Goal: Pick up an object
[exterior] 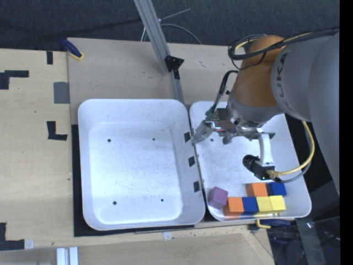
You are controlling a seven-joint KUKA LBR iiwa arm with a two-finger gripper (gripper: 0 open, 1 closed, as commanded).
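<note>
bench (127,73): light wood | on it: left bin (132,162), right bin (295,200), side by side

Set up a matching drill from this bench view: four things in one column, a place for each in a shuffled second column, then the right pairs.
Things:
1. purple block
2. left bin
3. blue-and-yellow clip
4. pincer

Places:
A. on the bare bench, at the view's top left
B. over the upper part of the right bin
C. left end of the block cluster, near the right bin's front wall
D. beside the bin that holds the blocks, on its left in the view

Pairs: 1-C, 2-D, 3-A, 4-B
</note>
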